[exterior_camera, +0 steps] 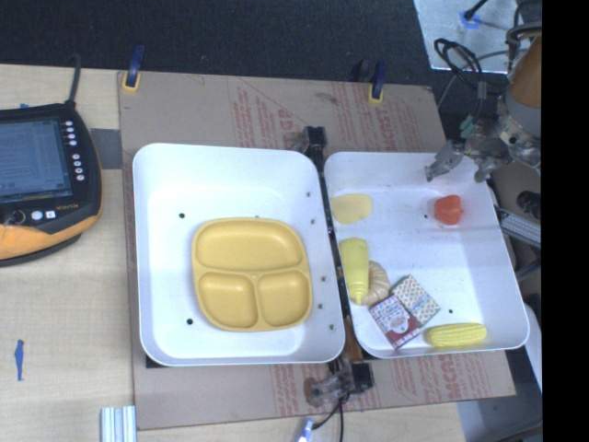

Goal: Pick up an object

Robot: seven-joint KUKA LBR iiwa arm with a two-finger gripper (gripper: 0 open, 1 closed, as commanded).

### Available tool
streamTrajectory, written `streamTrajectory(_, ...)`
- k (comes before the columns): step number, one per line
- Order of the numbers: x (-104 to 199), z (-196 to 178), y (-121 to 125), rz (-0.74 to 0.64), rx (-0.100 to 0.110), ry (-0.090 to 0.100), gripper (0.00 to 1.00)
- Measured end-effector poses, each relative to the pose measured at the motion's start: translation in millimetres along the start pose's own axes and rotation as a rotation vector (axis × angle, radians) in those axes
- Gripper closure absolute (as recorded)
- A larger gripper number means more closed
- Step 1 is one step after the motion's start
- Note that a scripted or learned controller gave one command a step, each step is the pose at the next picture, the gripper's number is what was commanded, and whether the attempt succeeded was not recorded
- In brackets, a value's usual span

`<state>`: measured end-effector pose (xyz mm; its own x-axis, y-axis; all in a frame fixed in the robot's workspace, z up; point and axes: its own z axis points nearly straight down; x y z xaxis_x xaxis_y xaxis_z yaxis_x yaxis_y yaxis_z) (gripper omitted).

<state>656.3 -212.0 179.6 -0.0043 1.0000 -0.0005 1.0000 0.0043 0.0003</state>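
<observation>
The red tomato-like object [448, 209] lies loose in the right bin [479, 274], toward two o'clock of that bin's floor, with bare white plastic all around it. The pincer [457, 165] hangs just beyond it at about twelve o'clock, over the bin's far rim, its two fingers spread wide apart with nothing between them. So the task has hardly begun: nothing is grasped or lifted, and the descent, the closing and the raise all remain.

Other candidates sit further round the same bin. A pale yellow disc [351, 208] rests at ten o'clock near the inner wall; below it a yellow bottle-like piece [354, 267] lies against a tan lump [377, 282]. Small printed packets [403, 311] lie at six o'clock, and a yellow corn cob [455, 335] at five o'clock by the near rim.

The left bin [166, 247] carries a yellow divided plate [251, 273]. On the bench [55, 339], at nine o'clock, sits a control pendant [41, 178].
</observation>
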Motion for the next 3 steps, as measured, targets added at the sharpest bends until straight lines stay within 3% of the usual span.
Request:
streamTrajectory(1, 0, -20, 0, 0.000, -0.001, 0.000, 0.00)
streamTrajectory(2, 1, 42, -34, 0.000, 0.010, 0.000, 0.00)
streamTrajectory(3, 0, -12, 1, 0.000, -0.003, -0.001, 0.00)
